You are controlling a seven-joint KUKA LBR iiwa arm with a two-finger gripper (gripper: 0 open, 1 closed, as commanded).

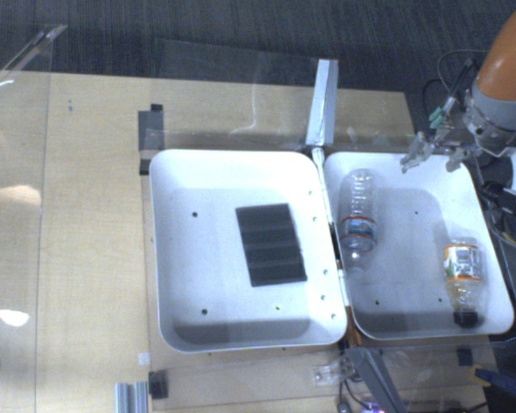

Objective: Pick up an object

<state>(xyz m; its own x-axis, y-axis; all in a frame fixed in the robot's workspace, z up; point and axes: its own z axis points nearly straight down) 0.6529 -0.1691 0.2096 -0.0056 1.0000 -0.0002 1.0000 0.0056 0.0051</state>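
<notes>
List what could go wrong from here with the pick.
1. Both bottles lie on their sides: the clear bottle and the orange-labelled bottle may roll away from the tool.
2. The clear bottle sits near the right bin's left wall, leaving little room beside it.
3. The flat dark pad offers little to grasp.

Single fixed camera, mounted above the pale wooden bench [77, 256], looks down obliquely on two shallow white bins [168, 231].
</notes>
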